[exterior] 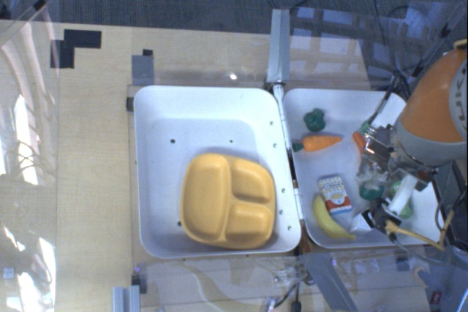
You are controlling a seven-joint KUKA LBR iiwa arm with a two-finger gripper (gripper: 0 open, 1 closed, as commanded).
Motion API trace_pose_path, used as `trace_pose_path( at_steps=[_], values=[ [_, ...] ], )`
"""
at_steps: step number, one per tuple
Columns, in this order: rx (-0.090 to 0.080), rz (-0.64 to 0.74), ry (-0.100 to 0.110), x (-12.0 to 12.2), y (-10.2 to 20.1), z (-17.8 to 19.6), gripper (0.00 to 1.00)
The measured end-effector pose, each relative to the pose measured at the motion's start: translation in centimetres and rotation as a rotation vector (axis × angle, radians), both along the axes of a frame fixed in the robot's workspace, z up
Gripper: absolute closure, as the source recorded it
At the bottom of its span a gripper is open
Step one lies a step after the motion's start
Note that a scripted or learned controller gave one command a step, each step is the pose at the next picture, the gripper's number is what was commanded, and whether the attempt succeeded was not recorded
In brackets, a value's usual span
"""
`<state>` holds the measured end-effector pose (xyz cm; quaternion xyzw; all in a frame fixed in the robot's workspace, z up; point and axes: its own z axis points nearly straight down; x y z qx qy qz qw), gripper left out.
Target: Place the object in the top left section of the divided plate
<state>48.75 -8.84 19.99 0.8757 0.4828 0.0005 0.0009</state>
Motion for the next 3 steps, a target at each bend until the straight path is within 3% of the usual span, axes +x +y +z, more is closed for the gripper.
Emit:
trace_pose_path(
  at_steps=[1, 2, 3],
  values=[
    [0.000, 0.313, -0.003, 2.3, 4.7, 1.9, 1.00],
    [0.001, 0.324, 0.000, 2.8, -0.7, -7.7, 1.00],
    [-0.003, 0.296, -0.007, 14.8, -4.3, -11.2, 1.00]
  ],
)
